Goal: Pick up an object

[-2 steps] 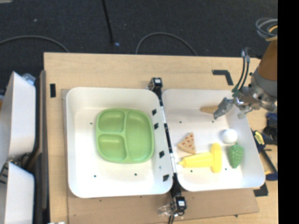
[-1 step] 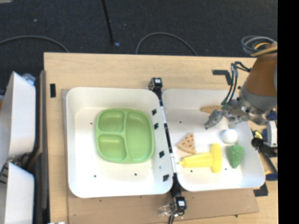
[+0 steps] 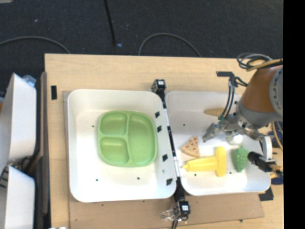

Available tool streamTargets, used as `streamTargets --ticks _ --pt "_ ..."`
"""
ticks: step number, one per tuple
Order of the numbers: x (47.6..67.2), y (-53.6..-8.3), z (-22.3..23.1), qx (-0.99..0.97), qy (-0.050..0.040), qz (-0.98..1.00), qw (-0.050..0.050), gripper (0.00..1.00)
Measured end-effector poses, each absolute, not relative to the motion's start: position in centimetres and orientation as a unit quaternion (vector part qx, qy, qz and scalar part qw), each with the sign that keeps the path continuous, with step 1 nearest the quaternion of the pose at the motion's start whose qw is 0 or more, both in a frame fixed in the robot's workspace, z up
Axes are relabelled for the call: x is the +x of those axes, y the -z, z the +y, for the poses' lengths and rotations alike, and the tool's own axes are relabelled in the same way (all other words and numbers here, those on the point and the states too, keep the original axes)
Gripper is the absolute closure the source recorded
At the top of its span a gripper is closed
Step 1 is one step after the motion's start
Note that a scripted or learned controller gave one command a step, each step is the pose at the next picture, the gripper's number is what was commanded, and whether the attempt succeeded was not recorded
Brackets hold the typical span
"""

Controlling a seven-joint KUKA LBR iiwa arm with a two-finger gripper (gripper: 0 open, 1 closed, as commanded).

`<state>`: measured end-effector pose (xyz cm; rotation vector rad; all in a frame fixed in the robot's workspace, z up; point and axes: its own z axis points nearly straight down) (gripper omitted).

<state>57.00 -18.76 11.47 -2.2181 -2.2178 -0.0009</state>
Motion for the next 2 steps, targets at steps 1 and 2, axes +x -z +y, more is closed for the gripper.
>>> streamTargets --ticks 1,2 --pt "57.2 -12.8 -18.9 -0.708 0.0013 -0.707 -0.001 1.00" --pt "56.7 -17.5 -18.6 -0.706 0.0013 -0.708 -0.003 1.00"
